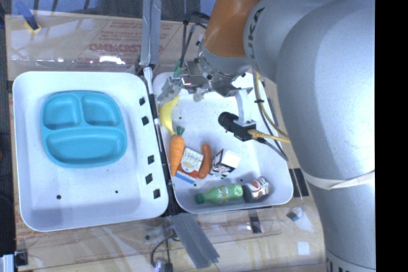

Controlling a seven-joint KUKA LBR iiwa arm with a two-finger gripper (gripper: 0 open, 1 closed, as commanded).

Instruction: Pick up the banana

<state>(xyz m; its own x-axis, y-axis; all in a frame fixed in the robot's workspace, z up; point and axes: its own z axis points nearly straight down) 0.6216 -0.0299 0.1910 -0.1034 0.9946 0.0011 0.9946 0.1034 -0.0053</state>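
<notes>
The yellow banana (167, 114) lies along the left wall of the right bin (280, 191), its upper end under the arm's wrist. My gripper (185, 85) hangs just above and to the right of the banana's top end, at the bin's back left corner. The big grey arm with its orange band covers the back of this bin.
In the right bin lie a carrot (176, 153), a sausage (205, 161), a small white and orange carton (189, 163), a black and white box (224, 163), a green bottle (222, 194) and a can (257, 188). The left bin (25, 200) holds a blue divided plate (83, 126).
</notes>
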